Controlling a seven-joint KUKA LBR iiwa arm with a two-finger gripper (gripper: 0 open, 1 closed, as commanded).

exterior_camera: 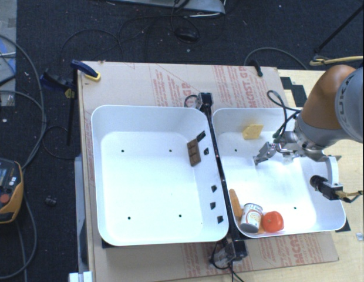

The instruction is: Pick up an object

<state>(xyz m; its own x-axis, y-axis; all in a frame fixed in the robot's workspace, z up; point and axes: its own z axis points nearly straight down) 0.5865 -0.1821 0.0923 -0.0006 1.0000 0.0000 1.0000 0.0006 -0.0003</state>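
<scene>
Yellow wedge [252, 131] lies just beside the tool [264, 155], whose opening I cannot tell; a descent here likely hits bare right bin [299, 184] floor.

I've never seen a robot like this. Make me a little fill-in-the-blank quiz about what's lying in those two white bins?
1. The yellow piece lies in the ____ bin as seen in the camera view.
2. The small can lies between the orange carrot-like stick and a round ____ object.
3. The brown block rests in the ____ bin.
4. The robot's hand hangs over the right bin, nearest the ____ piece.

Missing words: right; red; left; yellow
</scene>
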